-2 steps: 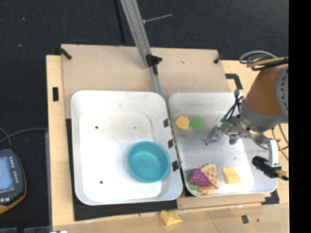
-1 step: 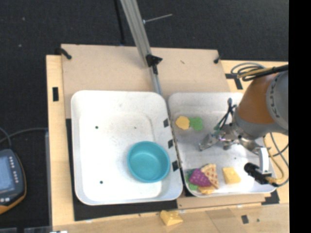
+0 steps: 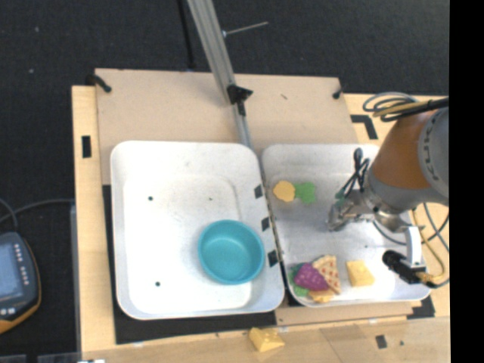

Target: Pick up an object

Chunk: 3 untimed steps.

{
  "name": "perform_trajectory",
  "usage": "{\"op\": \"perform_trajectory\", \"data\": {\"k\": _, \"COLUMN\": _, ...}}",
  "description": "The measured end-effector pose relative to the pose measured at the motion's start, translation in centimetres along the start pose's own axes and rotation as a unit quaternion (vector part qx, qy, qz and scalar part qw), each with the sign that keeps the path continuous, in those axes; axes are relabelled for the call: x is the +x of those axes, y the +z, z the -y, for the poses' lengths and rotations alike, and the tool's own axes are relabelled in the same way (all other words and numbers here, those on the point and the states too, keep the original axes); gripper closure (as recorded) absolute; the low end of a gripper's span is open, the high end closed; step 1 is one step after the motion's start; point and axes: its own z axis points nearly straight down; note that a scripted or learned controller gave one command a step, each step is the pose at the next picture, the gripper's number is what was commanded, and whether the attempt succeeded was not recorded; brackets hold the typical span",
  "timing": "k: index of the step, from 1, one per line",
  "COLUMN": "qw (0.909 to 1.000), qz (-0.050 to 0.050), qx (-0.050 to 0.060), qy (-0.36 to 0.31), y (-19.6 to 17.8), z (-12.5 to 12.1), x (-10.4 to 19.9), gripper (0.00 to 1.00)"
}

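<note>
pincer (image 3: pixel 342 218) hovers low over bare floor of right white bin (image 3: pixel 318 165), grip state indeterminate; yellow block (image 3: pixel 360 273) nearby, ungrasped.

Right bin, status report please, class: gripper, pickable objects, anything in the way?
Gripper low over right bin, nothing seen between fingers. Yellow piece, green piece nearest; yellow block, purple grapes at front. Path clear.

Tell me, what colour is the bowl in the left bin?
The bowl is turquoise blue, seen in the camera view.
</note>
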Motion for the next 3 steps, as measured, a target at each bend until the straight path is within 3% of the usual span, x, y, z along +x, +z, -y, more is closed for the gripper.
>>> {"op": "perform_trajectory", "data": {"k": 1, "qw": 1.0, "qz": 0.0, "qx": -0.002, "qy": -0.005, "y": -6.0, "z": -1.1, "x": 0.0, "gripper": 1.0}}
{"op": "perform_trajectory", "data": {"k": 2, "qw": 1.0, "qz": 0.001, "qx": -0.002, "qy": -0.005, "y": -12.2, "z": -0.7, "x": -0.2, "gripper": 1.0}}
{"op": "perform_trajectory", "data": {"k": 3, "qw": 1.0, "qz": 0.0, "qx": 0.001, "qy": -0.005, "y": -14.3, "z": -0.8, "x": -0.3, "gripper": 1.0}}
